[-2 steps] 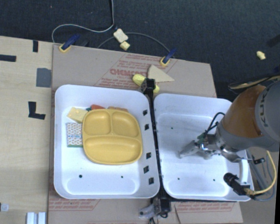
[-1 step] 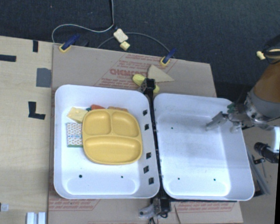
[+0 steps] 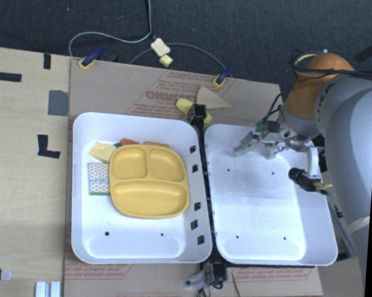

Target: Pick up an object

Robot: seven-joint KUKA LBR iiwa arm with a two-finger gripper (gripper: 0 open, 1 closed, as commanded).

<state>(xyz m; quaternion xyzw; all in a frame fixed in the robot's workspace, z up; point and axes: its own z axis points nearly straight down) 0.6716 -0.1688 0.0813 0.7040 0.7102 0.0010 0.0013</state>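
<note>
A yellow divided plate [image 3: 149,180] lies in the left bin [image 3: 133,243]. It covers part of a pale yellow piece [image 3: 100,151] and a blue-and-white patterned pad [image 3: 97,177] at its left. A small red thing [image 3: 129,142] peeks out from behind the plate's far rim. My gripper [image 3: 258,148] hangs over the far end of the right bin [image 3: 263,227], well away from the plate. Its two fingers are spread apart and open, with nothing between them.
Both bins sit on a cardboard sheet [image 3: 146,90] held by blue clamps [image 3: 90,59]. Black clips [image 3: 197,206] run along the seam between the bins. A yellow item [image 3: 186,104] and a cable with a white plug [image 3: 159,46] lie behind the bins.
</note>
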